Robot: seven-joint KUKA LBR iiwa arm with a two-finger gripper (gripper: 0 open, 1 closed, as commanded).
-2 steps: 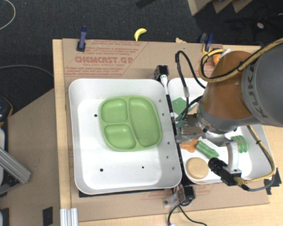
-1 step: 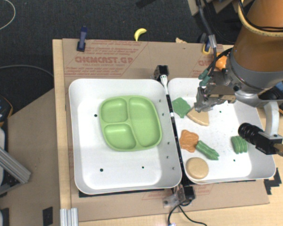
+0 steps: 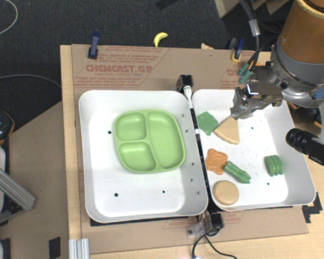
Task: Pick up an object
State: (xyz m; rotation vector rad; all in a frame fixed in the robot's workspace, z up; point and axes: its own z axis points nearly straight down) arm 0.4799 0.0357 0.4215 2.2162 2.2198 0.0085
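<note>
My gripper (image 3: 240, 112) hangs low over the back of the right bin (image 3: 291, 198), its tip just above the upper corner of a tan wedge (image 3: 228, 131). A flat green piece (image 3: 207, 122) lies left of the wedge. Nearer the front of that bin lie an orange piece (image 3: 216, 161), a dark green vegetable (image 3: 237, 171), a round tan bun (image 3: 225, 192) and a small ridged green piece (image 3: 273, 165). I see nothing held between the fingers.
The left bin (image 3: 97, 193) holds a light green divided plate (image 3: 149, 140). A black clip (image 3: 184, 83) sits at the back where the two bins meet. Blue clamps (image 3: 94, 43) hold the cardboard sheet at its far edge, and a yellow banana toy (image 3: 160, 38) lies beyond it.
</note>
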